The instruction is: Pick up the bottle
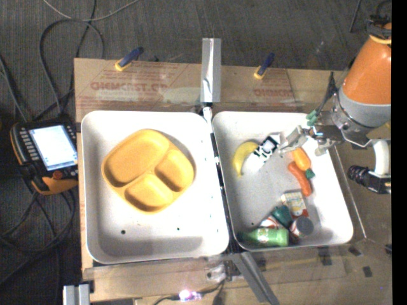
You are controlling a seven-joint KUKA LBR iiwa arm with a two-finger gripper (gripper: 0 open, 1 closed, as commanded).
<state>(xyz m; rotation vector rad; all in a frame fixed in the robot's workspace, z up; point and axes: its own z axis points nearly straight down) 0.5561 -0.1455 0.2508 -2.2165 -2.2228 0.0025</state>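
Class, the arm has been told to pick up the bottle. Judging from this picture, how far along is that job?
Done: nothing shows as finished. The green bottle lies on its side at the near wall of the right bin, ungripped. In hand: the gripper hovers at the bin's far end, above the banana and carrot. Left: moving to the bottle, gripping and lifting it.

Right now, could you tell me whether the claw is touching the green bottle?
Apart. The camera view shows the claw near the right bin's far side, while the green bottle lies at the near wall, with bare bin floor between them.
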